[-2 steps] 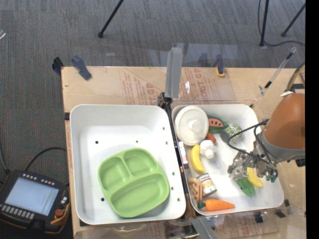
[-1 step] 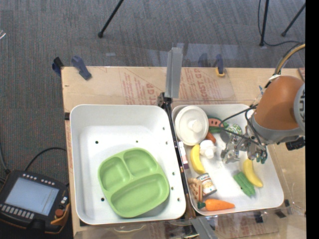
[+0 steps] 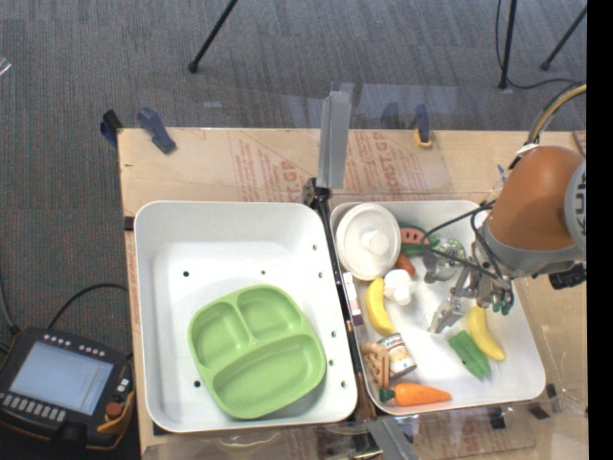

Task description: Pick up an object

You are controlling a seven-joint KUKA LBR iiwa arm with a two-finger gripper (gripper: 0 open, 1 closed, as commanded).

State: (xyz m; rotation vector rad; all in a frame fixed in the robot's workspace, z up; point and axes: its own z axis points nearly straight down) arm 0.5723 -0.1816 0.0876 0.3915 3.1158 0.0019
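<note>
From the overhead camera: the grey arm with its orange band comes in from the right and hangs over the right-hand shallow white bin (image 3: 532,367). The two-finger gripper (image 3: 450,316) points down at the bin floor, and the metal fingers (image 3: 442,320) look spread a bit with nothing between them, so it's open and empty as far as I can see.

Lots to choose from in that bin: a yellow toy banana (image 3: 486,333) just beside the gripper on its right, a green bean-like piece (image 3: 470,355) below it, a second banana (image 3: 378,306) left of it, a white round bowl (image 3: 369,240), an orange carrot (image 3: 420,395). The left bin (image 3: 163,257) has a green divided plastic plate (image 3: 257,351).

I'd call this the approach step. Next it needs to line up over one item, drop down, and close.
</note>
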